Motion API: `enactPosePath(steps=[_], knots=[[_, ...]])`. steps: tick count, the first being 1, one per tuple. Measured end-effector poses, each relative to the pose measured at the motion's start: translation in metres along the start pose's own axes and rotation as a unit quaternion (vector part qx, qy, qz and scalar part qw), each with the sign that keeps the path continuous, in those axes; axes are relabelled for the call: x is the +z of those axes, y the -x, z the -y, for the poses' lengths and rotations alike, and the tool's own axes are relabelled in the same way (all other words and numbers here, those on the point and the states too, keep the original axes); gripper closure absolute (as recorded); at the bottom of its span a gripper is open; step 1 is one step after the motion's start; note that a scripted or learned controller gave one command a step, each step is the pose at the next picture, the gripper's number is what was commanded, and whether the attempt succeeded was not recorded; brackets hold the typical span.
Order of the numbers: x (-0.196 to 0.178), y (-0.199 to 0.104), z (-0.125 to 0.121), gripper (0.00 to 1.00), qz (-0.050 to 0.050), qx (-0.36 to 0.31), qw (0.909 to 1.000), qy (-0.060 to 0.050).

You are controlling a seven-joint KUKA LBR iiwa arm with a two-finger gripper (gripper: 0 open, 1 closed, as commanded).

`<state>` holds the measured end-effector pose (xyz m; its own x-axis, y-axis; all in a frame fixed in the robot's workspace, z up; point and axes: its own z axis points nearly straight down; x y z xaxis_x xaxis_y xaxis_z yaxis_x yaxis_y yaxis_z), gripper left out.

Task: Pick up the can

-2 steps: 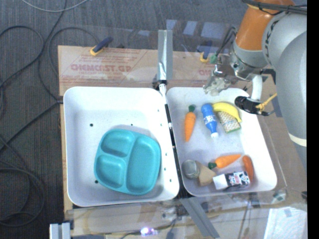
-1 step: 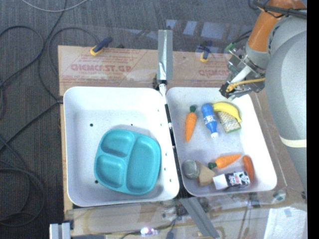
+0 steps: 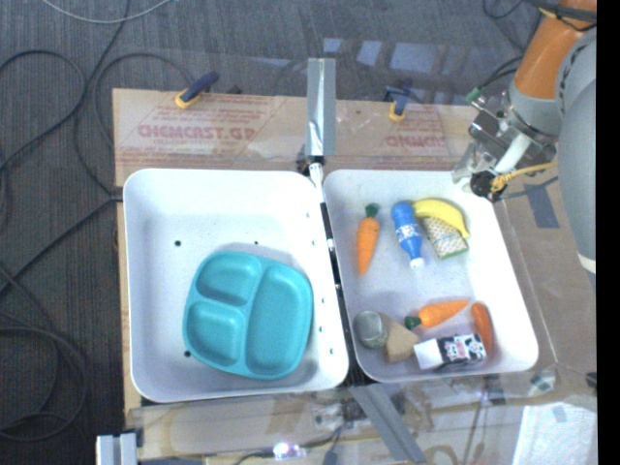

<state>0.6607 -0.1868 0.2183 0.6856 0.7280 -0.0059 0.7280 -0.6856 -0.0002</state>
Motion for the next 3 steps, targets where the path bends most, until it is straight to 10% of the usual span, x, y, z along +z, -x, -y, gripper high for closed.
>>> enactPosePath(steps=[1, 2, 3], knots=[[-0.037, 0.014, -0.003, 1.00, -0.001, -0.215, 0.9765, 0.001], [-0.027, 0.014, -0.013, 1.00, -0.001, -0.060, 0.9982, -0.001], [-0.020, 0.002, -0.012, 1.00, -0.002, -0.032, 0.9995, -0.001]])
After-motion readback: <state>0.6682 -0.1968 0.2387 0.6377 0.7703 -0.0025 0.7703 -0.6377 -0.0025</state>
